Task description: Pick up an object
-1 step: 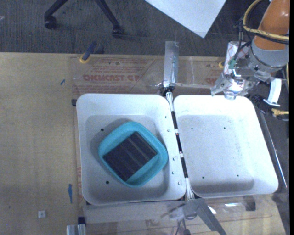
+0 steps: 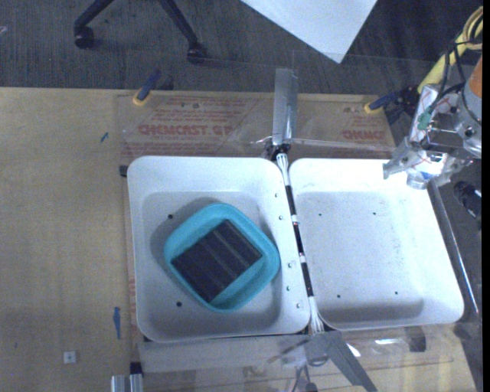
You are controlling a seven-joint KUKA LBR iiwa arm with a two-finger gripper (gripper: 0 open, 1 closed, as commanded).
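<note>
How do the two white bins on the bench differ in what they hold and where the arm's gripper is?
The left bin holds a blue dish with a dark ribbed insert; the right bin shows only its speckled white floor. The gripper sits over the right bin's far right corner, well away from the left bin. Both are shallow, white and round-cornered.

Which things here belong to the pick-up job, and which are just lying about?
Job: blue dish in left bin; gripper over right bin's far right corner.

Lying about: clamps, white sheet, chair base.
</note>
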